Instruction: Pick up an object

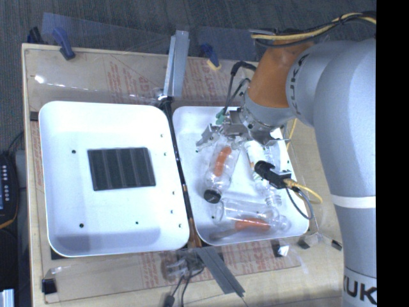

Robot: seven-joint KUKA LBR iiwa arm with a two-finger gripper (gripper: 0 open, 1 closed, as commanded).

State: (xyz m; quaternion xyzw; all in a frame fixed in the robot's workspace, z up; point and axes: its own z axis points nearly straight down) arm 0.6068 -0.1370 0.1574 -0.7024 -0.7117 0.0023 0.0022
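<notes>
Several clear plastic bottles lie in the right bin [192, 123]. One bottle [219, 168] with orange contents and a black cap [211, 196] lies at a slant in the bin's middle. A second bottle [252, 220] with an orange strip lies along the near wall. A third clear bottle [265, 184] lies by the right wall, partly hidden by the arm. My gripper [222, 133] hangs over the far part of this bin, right above the upper end of the slanted bottle. The view does not show anything held between its fingers.
The left bin [64, 139] holds a dark ribbed rectangular piece [121, 168] near its middle. A metal bar [176, 62] stands behind the gap between the bins. The grey arm [339, 120] covers the right bin's far right corner.
</notes>
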